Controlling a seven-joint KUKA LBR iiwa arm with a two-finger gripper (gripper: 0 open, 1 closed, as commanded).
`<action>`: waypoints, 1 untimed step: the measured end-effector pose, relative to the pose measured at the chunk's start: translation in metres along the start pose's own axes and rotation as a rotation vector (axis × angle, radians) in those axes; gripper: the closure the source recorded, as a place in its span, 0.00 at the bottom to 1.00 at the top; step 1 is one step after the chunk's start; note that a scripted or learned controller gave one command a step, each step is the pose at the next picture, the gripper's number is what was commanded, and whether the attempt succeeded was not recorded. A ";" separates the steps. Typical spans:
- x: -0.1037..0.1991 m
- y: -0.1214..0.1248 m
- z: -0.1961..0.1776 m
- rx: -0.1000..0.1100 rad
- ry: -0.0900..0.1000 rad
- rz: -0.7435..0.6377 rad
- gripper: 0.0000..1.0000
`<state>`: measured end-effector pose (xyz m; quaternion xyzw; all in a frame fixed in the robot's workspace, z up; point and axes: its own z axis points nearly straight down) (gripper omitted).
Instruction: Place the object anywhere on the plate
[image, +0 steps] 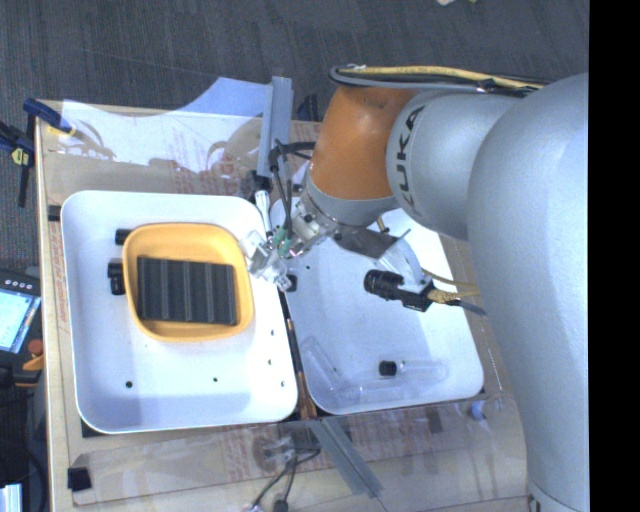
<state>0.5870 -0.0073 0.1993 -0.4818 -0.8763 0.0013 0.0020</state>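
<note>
Object (268, 258), small and clear, sits at the gripper (272, 252) tip, right at plate (150, 242) edge in left bin (90, 390). Can't tell if fingers are open or gripping it. Risk: release here, object rolls off rim, misses plate.

A yellow plate (187, 285) with a dark ridged middle sits in the left white bin (100, 385). The grey arm's gripper (268, 258) is at the plate's right edge, over the gap between bins. A small black thing (388, 369) lies in the right white bin (440, 375).
</note>
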 end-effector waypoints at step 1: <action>0.000 0.000 0.000 0.000 0.000 0.000 0.00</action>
